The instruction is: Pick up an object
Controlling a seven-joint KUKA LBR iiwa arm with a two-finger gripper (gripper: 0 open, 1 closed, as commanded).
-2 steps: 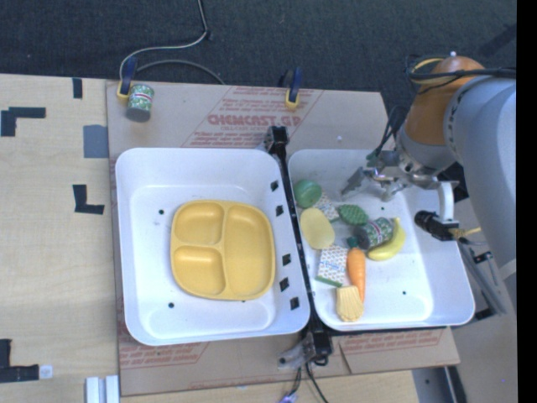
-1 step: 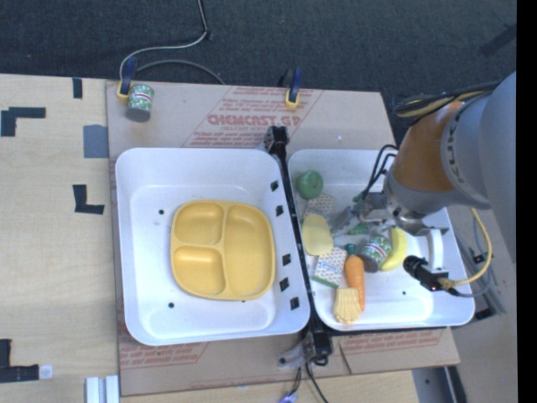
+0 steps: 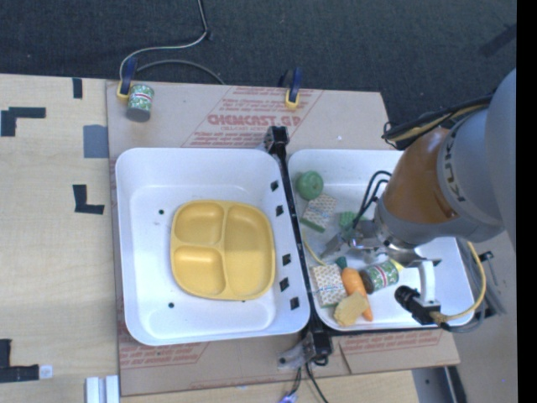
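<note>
Dark carpet is showing beyond the far edge of the bench, where a sheet of printed cardboard (image 3: 243, 120) is lying under two white bins. On that cardboard, near its far left corner, a small can (image 3: 140, 101) is standing by itself. The left bin (image 3: 134, 175) is holding a yellow divided plate (image 3: 223, 249), which is sitting roughly in its middle. The right bin (image 3: 369, 159) is carrying a cluster of small things along its left wall: a green ball (image 3: 310, 183) is resting toward the far left corner, a patterned packet (image 3: 320, 212) is lying just on the near side of it, and a small green piece (image 3: 346, 220) is sitting beside that packet. The arm (image 3: 428, 187) is reaching in over the bin's right edge, and the gripper (image 3: 351, 242) is hanging low over the middle of the cluster; whether it is released or clenched cannot be told, and nothing is visibly being grasped. Just on the near side of the gripper a carrot (image 3: 354, 281) is lying, with a green-labelled jar (image 3: 382, 275) touching its right side and a second packet (image 3: 328, 284) lying to its left. A yellow chunk (image 3: 352, 311) is sitting against the bin's near edge, just past the carrot's tip.
</note>
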